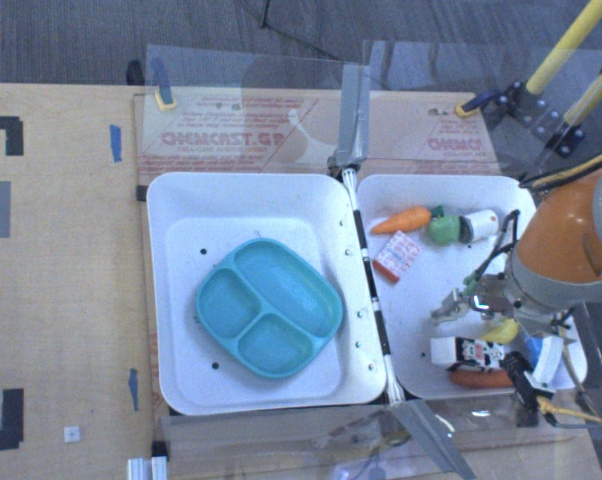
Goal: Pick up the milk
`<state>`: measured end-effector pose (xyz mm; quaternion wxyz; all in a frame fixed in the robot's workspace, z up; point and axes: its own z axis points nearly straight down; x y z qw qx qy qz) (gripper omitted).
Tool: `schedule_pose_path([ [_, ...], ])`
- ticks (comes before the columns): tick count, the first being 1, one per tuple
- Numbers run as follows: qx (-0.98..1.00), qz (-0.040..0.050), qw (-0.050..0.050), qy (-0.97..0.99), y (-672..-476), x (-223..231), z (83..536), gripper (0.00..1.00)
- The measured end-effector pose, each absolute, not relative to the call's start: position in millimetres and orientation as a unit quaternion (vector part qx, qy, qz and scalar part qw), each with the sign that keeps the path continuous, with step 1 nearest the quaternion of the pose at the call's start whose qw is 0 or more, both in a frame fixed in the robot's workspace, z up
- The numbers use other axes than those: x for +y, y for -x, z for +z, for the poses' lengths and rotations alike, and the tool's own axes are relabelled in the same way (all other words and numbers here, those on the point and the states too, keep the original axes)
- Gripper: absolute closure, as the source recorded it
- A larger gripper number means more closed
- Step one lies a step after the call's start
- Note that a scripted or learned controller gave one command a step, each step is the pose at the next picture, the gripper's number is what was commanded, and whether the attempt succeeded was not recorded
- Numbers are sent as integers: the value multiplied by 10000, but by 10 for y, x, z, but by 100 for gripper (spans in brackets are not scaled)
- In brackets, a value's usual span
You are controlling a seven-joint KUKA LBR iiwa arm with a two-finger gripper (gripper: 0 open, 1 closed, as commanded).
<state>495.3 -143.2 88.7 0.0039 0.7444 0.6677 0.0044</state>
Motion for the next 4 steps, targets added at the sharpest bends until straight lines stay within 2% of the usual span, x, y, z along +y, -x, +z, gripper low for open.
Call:
schedule_pose_path([
  [1,7964,30,35,-6048,-4825,-1745,884,0],
  [2,6223,0,8,-7827,-4803,-1514,2191,0],
  [3,6661,33,37,-7458,-4823,-1559,880,0],
  [4,4939,36,55,-8695,-4825,-1224,882,0],
])
